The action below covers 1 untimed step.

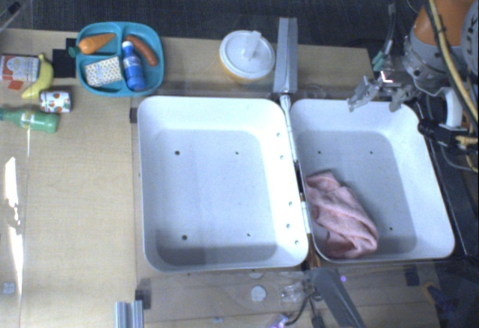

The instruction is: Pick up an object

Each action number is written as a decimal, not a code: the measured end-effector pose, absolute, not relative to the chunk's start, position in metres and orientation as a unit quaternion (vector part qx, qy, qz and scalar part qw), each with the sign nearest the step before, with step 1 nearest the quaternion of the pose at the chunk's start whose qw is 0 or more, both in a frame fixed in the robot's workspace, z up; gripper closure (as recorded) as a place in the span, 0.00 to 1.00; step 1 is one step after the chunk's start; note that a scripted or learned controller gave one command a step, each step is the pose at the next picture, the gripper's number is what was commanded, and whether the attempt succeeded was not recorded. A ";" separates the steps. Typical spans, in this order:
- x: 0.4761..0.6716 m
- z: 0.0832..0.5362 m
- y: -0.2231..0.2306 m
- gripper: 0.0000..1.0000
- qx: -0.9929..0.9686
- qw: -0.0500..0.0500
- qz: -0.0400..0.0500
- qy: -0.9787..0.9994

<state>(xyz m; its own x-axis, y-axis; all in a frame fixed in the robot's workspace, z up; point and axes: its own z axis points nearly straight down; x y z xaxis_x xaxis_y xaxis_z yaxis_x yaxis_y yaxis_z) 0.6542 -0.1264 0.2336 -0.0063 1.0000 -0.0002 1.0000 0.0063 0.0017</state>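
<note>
No writing or brand can be read on any item. The pincer [378, 93] hangs over the far rim of the right bin [419, 132], fingers spread, nothing between them. The pink cloth [340, 214] lies crumpled in that bin, nearer the camera than the pincer and apart from it. Far to its left, a blue tray [153, 76] holds toy food and a blue bottle [133, 68].

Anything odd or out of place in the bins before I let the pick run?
Nothing looks damaged or spilled. The pink cloth lies crumpled in the right bin, bunched against its near-left corner by the divider. The gripper sits above that bin's far rim, apart from the cloth.
</note>
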 end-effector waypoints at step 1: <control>0.564 0.094 -0.091 0.00 0.690 0.002 0.002 0.724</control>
